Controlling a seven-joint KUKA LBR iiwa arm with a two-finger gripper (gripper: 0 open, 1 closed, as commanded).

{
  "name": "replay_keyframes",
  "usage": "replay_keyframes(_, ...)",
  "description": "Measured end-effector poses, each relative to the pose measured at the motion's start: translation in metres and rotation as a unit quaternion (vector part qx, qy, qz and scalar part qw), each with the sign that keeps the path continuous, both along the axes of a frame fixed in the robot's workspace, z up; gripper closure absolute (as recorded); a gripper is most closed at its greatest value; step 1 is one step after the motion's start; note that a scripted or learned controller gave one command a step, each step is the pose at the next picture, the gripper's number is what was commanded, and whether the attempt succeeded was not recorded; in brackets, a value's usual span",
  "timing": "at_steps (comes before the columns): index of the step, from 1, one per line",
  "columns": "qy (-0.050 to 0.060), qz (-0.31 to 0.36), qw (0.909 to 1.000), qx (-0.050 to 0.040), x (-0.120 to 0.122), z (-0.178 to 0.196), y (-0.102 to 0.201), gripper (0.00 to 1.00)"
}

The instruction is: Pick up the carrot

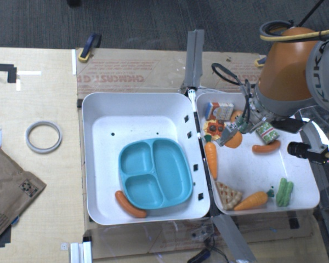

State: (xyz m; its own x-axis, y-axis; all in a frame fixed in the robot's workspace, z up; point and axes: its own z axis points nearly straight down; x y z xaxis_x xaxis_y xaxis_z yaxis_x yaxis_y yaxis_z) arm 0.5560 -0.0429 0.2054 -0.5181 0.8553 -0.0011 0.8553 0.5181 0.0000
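A waffle [228, 194] touches the carrot [251, 200]; the claw's [228, 137] state is unclear.

The white bins [93, 163] are looking like smooth, slightly glossy plastic, the blue tray [153, 171] matt plastic. The carrots [210, 159] are showing a smooth sheen (likely plastic). The bench [33, 103] is appearing as pale wood.

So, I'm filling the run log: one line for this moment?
gripper over right bin | carrot lying near front wall, unheld | grasp state unclear
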Motion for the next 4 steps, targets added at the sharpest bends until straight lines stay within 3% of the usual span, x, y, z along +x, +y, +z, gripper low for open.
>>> replay_keyframes(1,0.0,-0.085,0.9964,-0.0003,-0.017,0.025,0.054,1.0)
replay_keyframes(2,0.0,-0.195,0.9807,-0.0006,-0.039,0.056,0.115,1.0)
replay_keyframes(3,0.0,-0.167,0.9859,-0.0009,-0.044,0.128,0.11,1.0)
replay_keyframes(4,0.002,-0.058,0.9983,-0.0008,-0.033,0.07,0.135,1.0)
